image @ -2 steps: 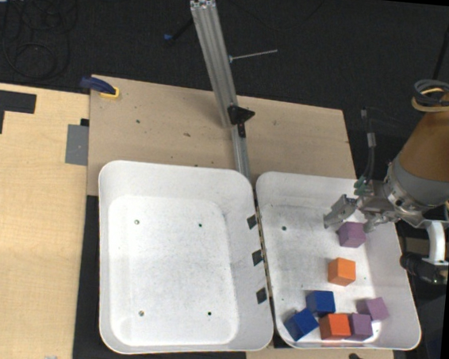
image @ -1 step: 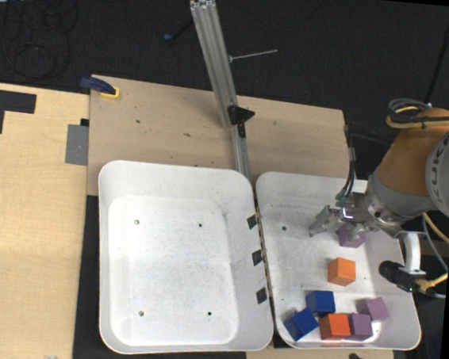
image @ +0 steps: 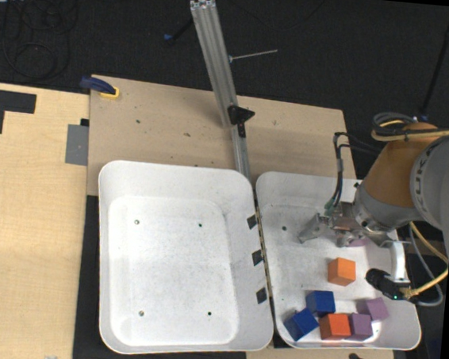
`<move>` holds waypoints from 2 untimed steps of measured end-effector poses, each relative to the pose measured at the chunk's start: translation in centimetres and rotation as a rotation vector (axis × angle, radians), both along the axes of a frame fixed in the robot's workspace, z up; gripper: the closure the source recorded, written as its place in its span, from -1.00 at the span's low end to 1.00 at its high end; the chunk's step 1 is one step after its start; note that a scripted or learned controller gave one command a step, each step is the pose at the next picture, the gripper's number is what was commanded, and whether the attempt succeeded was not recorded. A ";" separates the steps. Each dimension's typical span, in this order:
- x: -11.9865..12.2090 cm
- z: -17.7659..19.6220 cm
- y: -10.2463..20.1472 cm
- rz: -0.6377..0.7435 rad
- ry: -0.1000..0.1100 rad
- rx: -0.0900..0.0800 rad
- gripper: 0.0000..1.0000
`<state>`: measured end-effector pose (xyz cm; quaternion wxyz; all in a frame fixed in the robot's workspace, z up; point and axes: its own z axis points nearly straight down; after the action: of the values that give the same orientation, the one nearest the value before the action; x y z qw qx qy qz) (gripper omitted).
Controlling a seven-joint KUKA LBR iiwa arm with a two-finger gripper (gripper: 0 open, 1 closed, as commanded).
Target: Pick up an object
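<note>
The tool [image: 332, 228] hangs low in the right bin [image: 286, 197], just above the orange cube [image: 342, 271]. Its grip is too blurred to tell. Blue, orange and purple cubes [image: 337, 318] cluster below that cube.

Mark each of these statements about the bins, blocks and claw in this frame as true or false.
1. All the blocks lie in the right bin. True.
2. The claw grips the lone orange block. False: that block lies apart on the bin floor, nearer the camera than the claw.
3. Two blue blocks sit near the bin's front edge. True.
4. The arm hangs over the left bin. False: it is over the right bin.
5. A second orange block lies between a blue and a purple block. True.
</note>
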<state>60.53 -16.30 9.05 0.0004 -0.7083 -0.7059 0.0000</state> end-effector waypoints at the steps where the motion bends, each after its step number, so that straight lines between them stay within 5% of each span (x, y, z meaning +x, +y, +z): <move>1: 0.0 1.1 -0.1 -0.005 0.001 0.000 1.00; 2: -0.7 6.7 0.4 0.000 -0.004 -0.001 1.00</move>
<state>59.86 -15.89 15.80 -0.0012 -0.7085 -0.7057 -0.0009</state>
